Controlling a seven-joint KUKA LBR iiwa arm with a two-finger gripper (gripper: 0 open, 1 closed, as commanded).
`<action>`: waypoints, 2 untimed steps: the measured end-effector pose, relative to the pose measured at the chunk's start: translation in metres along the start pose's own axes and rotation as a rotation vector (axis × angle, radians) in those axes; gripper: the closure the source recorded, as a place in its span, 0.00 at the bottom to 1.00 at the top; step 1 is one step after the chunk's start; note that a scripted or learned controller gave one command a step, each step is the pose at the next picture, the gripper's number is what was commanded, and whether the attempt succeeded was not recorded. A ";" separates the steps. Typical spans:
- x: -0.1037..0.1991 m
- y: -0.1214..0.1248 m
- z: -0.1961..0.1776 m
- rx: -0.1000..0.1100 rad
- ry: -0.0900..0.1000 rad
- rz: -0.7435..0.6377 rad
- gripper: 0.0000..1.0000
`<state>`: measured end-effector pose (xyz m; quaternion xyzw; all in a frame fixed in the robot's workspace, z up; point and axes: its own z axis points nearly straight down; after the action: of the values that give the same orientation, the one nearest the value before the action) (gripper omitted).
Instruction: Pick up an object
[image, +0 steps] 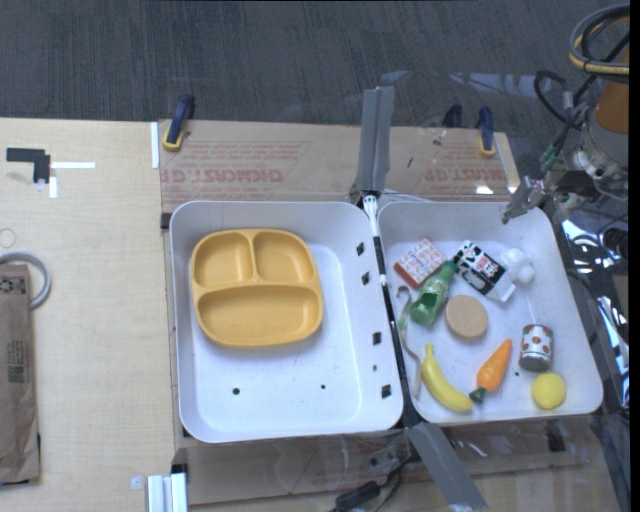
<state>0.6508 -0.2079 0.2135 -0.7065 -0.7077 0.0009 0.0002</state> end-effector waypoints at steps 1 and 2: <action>0.050 -0.042 0.047 0.001 0.000 -0.050 0.00; 0.050 -0.042 0.038 0.000 -0.001 -0.050 1.00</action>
<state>0.6086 -0.1584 0.1755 -0.6886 -0.7251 0.0015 -0.0001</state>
